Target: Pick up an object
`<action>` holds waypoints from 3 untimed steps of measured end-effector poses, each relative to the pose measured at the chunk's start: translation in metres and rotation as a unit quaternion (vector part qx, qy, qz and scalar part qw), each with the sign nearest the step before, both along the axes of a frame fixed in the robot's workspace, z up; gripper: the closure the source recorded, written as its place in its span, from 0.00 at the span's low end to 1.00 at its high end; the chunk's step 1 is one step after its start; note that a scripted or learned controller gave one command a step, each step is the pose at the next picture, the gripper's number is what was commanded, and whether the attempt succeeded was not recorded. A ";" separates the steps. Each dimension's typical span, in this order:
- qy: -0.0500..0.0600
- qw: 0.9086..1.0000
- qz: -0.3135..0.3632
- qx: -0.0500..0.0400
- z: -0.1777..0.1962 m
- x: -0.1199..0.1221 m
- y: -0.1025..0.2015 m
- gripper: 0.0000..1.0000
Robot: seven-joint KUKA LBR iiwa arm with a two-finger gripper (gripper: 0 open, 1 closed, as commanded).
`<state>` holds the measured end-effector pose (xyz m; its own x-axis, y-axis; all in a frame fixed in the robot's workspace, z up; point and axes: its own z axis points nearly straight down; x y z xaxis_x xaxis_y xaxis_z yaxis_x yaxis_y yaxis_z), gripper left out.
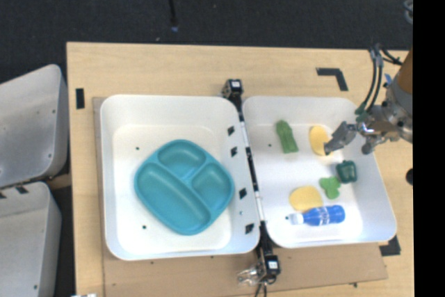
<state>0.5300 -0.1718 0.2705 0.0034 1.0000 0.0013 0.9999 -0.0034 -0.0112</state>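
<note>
Arm (391, 111) low over right bin (368, 219)

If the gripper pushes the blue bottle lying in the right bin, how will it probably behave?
The blue bottle lies on its side and looks round, so it would probably roll. It seems small plastic, likely light. The yellow piece sits close above it and may get nudged.

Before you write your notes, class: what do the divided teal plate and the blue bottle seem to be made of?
Teal plate: probably moulded plastic, matte to satin; uniform colour, smooth rounded compartment ridges, no strong glare.
Blue bottle: likely plastic, with a blue body or wrap and a white cap end; too small to tell its finish.
</note>
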 end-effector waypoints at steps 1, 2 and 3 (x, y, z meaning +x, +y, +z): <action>-0.006 1.000 0.002 -0.001 0.007 0.002 0.001 0.00; -0.007 1.000 0.001 -0.002 -0.048 0.006 0.004 0.00; -0.007 1.000 0.000 -0.002 -0.104 0.013 0.003 0.00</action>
